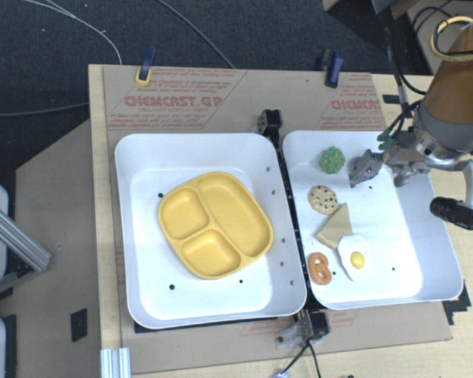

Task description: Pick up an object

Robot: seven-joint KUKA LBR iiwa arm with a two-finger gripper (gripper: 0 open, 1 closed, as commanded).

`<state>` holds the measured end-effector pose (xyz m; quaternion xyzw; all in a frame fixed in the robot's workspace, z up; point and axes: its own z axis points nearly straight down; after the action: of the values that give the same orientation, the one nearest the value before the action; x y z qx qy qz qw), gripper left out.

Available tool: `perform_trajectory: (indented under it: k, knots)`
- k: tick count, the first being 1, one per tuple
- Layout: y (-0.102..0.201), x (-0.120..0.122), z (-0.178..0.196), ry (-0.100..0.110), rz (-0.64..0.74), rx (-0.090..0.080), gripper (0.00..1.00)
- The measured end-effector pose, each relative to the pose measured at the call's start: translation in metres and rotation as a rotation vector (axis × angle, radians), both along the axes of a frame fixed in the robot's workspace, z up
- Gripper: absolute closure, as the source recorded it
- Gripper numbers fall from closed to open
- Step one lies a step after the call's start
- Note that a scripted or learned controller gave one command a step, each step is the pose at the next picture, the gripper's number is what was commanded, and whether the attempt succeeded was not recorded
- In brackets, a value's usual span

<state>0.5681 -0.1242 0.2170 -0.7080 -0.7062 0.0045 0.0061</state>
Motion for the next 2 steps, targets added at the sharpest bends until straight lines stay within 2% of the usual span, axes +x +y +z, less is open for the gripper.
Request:
perform_trajectory:
  k: [1, 2]
  knots:
    - [0.0, 0.003, 0.008, -0.015, 0.003, -0.002, 0.0]
    - [0.006, -0.002, -0.052, -0.009, 0.002, -0.001, 0.0]
